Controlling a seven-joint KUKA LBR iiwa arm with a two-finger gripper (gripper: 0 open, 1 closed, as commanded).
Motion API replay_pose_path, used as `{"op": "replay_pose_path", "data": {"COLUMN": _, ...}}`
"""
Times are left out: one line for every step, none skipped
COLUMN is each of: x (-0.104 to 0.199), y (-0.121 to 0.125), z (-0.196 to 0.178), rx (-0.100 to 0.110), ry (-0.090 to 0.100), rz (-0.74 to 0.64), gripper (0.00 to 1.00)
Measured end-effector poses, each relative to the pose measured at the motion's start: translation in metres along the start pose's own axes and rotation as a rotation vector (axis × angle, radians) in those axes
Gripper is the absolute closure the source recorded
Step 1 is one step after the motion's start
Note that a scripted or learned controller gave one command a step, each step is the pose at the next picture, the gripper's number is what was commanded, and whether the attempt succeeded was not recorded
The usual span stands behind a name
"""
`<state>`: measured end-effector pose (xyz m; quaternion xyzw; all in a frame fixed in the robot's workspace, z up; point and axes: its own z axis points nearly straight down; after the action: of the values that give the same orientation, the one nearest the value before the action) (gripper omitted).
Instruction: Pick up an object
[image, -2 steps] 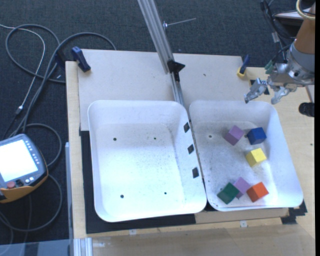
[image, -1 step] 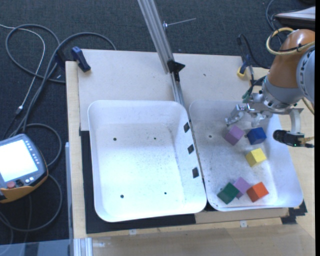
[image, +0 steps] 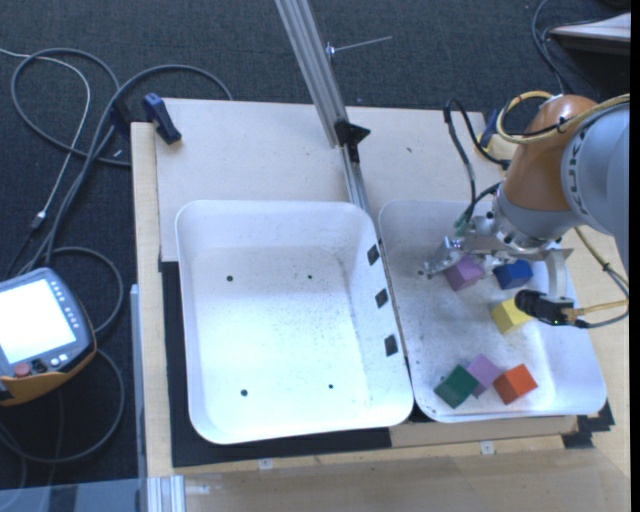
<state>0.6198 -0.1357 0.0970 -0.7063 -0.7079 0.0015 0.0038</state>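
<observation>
1. The blocks all sit in the right bin (image: 590, 375), within the arm's (image: 585, 160) reach; that looks like the pick-from side.
2. Left bin (image: 195, 230) holds no blocks, just dark specks and a few dots on its floor. Probably the drop side, though the task only says pick up an object.
3. The purple block (image: 464, 273) is mid-bin, right under the pincer (image: 470, 255). The blue block (image: 513, 274) is just beside it on the right, and the yellow block (image: 508, 315) is a bit nearer the camera.
4. Three more are bunched at the near edge: green block (image: 458, 385), lilac block (image: 484, 371), orange block (image: 515, 383). Green and lilac look to be touching; the orange one sits close by.
5. The arm reaches in from the right, wrist bent down over the middle of the right bin, orange band (image: 545, 150) above it. Cables loop behind the wrist.
6. The pincer is low, at or just over the purple block. The wrist hides the fingertips, so one cannot tell whether they're apart, together, or around anything.
7. Likely target: the purple block. No grip is confirmed.
8. Risk: the blue block so close could get nudged or block one finger.
9. Both bins rest on the counter (image: 250, 150); a slanted metal rail (image: 315, 70) crosses above the gap between them.
</observation>
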Motion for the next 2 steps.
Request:
{"op": "replay_pose_path", "data": {"x": -0.031, "y": -0.001, "z": -0.023, "rx": -0.011, "ry": -0.005, "rz": 0.004, "gripper": 0.0}}
{"op": "replay_pose_path", "data": {"x": 0.003, "y": -0.001, "z": -0.019, "rx": -0.005, "ry": -0.001, "rz": -0.001, "gripper": 0.0}}
